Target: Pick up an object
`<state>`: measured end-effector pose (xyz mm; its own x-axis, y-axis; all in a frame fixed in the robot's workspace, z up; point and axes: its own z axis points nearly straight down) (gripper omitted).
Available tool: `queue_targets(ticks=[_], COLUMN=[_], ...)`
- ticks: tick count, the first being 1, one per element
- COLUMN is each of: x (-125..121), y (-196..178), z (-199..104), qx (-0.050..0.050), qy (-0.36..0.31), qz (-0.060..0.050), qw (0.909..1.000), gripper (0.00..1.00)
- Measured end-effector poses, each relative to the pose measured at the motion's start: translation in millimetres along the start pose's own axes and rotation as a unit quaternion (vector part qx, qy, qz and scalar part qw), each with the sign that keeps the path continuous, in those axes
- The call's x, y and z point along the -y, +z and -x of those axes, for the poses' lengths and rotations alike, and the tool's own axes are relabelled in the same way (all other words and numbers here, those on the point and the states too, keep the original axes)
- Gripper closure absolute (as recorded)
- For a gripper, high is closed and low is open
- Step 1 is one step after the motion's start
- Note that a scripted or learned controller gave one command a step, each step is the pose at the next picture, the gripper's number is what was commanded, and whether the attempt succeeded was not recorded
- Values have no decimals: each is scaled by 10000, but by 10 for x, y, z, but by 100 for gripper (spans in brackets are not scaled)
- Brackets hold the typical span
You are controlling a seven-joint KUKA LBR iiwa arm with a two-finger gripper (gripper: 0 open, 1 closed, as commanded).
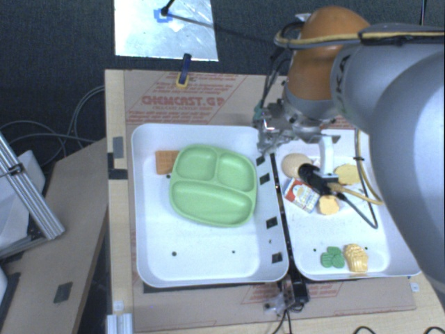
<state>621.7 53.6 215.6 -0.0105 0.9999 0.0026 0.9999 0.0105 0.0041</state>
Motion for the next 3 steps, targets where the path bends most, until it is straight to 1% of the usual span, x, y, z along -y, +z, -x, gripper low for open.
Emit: queue_targets(ticks=[1,2,3], x=[-159,-56,-48], y=[-192,-147,-144], z=[-46,-109,-96], qx=[8,14,16], qy=[23,25,27], qz=[0,-13,-16], qw=[10000,10000,10000], gripper=[100,100,100])
